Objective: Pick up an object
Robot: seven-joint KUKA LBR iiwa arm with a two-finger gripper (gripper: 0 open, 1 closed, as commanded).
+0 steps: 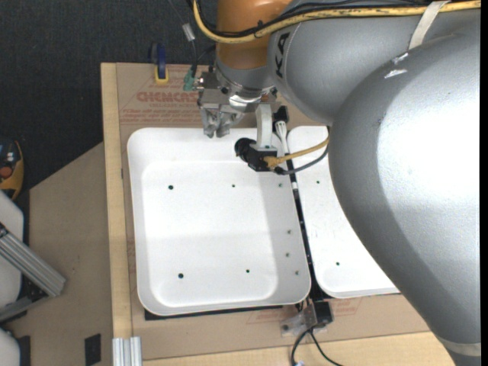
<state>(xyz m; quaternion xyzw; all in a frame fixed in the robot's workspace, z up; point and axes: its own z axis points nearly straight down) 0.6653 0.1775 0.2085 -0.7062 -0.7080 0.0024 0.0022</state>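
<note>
1. We see the grey arm [396, 120] filling the right and upper part of the view; its orange band [255, 2] sits at the top, above the wrist, and yellow and black cables run across it.
2. We see the left bin [152, 227], a shallow white tray with small dark dots on its floor; it rests on a brown board [126, 97] printed with red lettering along its far edge.
3. We see the right bin [347, 273] just beside the left one, much of it hidden under the arm; a narrow dark gap separates the two.
4. We see the gripper [216, 128] hanging over the far edge of the left bin, near that bin's far right corner; its two fingers point down and sit close together, nearly touching, with nothing visible between them.
5. We see a black fitting [255, 155] with a cable loop beside the gripper, over the left bin's far right corner.
6. We see a small blue and yellow clamp [160, 63] at the board's far left edge.
7. We cannot find any object to pick up in either bin; the visible floors show us just white surface.
</note>
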